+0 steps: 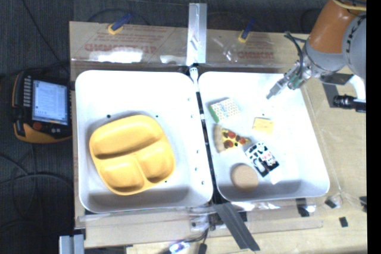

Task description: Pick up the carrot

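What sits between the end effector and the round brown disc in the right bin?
In the camera view, a small yellow block, then a black-and-white piece, lie between the end effector and the disc.

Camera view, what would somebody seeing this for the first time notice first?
Probably the big yellow divided tray, sitting alone in the left bin. Next, the cluster of small things in the right bin: a slice of toy pizza, a black-and-white patterned piece and a round tan disc. The gripper hangs over that bin's far right corner.
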`<control>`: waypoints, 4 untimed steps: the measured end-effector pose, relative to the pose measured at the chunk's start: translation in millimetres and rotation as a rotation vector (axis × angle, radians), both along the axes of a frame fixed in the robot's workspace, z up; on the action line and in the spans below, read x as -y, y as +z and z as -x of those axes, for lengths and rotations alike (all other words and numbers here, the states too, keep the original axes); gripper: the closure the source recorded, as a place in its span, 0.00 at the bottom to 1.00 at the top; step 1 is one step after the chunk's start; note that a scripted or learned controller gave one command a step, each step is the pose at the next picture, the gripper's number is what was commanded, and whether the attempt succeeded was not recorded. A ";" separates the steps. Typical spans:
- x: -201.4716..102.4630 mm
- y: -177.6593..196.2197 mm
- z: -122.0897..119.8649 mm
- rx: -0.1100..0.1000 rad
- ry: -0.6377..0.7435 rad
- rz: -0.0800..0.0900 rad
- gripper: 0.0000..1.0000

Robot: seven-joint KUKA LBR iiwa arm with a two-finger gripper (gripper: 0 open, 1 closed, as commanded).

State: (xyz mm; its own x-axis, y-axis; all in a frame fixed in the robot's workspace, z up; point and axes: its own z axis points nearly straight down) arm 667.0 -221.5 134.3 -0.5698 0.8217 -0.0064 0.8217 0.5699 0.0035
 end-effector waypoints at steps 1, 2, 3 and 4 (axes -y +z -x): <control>-21.8 123.2 -2.8 -0.004 -0.042 -0.003 1.00; -23.4 131.9 -4.0 -0.003 -0.040 -0.003 1.00; -35.7 113.7 36.6 -0.007 -0.179 -0.005 1.00; -24.8 170.7 1.1 -0.004 -0.128 -0.004 1.00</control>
State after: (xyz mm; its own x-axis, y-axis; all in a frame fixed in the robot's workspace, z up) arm 665.9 -196.7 305.0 -0.4605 0.8876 -0.0011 0.8876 0.4606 0.0017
